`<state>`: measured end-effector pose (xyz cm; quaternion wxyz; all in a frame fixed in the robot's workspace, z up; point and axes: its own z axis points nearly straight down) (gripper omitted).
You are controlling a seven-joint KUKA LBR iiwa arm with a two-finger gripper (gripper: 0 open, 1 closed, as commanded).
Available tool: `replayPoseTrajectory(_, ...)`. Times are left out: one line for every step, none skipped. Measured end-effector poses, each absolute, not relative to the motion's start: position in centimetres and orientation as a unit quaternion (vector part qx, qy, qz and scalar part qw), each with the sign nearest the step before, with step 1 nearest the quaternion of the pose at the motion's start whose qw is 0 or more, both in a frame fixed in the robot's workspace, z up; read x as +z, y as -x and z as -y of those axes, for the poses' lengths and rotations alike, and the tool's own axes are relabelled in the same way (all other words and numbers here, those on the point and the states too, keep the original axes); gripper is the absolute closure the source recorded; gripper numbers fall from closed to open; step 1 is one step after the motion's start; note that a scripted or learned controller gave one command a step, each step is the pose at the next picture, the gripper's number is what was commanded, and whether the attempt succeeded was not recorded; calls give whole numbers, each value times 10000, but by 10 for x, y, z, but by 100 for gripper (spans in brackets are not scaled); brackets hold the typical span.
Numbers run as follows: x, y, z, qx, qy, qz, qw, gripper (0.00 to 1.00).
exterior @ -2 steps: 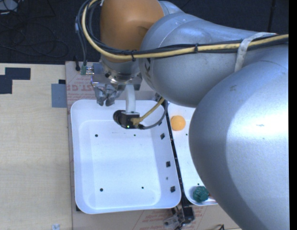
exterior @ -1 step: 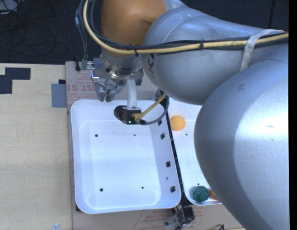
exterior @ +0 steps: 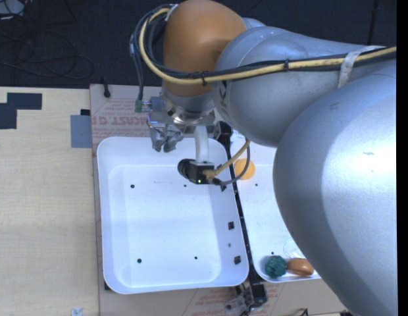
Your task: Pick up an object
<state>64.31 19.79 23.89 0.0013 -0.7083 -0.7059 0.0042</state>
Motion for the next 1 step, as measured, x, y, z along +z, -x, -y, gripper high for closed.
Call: replayPoseTrajectory(252, -644, -199, 28, 7072, 7070, 11, 100)
